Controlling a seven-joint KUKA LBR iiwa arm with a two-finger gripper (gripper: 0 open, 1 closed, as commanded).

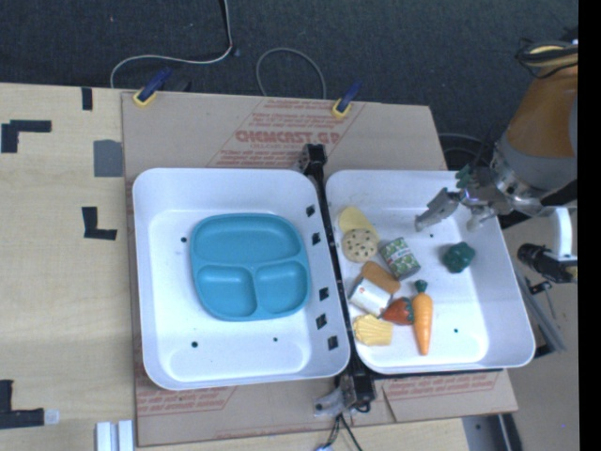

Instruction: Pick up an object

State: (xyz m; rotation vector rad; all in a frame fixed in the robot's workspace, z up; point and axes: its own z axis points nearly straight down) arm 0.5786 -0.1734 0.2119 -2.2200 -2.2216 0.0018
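Two white bins [150, 252] fill the bench; right of centre, the gripper [454, 209] hangs spread and empty, and could close short of the green toy [458, 257].

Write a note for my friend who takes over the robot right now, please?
Gripper: open, above the right bin, near its upper edge, holding nothing.
Right bin: dark green toy closest to the gripper; further left a cookie, a green packet and a carrot in a cluster with other toy food.
Left bin: blue divided plate.
Done: nothing picked yet.
Left: grasp one object and lift it.
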